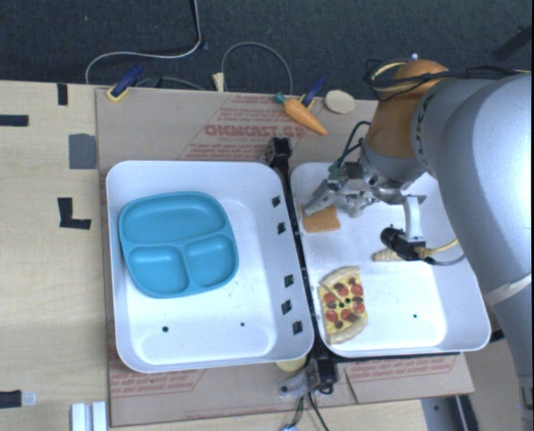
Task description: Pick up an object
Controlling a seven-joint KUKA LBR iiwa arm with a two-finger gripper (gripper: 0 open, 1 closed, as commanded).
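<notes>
- Bench top point(33, 268), far left: tan, with black angular tape marks. No text on them.
- Cardboard sheet point(168, 128) under both bins: red print along the rear edge looks like "CHEMCAST", rest unreadable. The red print on the front edge is too small to read.
- Blue-and-yellow clip point(123, 84) at the sheet's rear left corner, with a white cable point(195, 16) looping behind it.
- Left bin point(204, 344): holds a blue three-compartment plate point(177, 243) in its left half. No label on it.
- Toy carrot point(303, 116) lies on the cardboard behind the seam between the bins, outside both.
- Right bin point(446, 326): a tan toast-like piece point(321, 221) lies flat in the rear left corner, near the divider.
- Gripper point(328, 201) is low over the rear of the right bin, tip just at the toast-like piece. I cannot tell how far open it is, or whether it grips anything.
- Toy pizza slice point(343, 303) sits at the front left of the right bin, well apart from the gripper.
- Beige oval item point(340, 101) on the cardboard behind the right bin.
- Small pale item point(383, 257) mid-bin, partly hidden, type unclear.
- Arm point(482, 178): grey, orange band above the wrist, enters from the right.
</notes>
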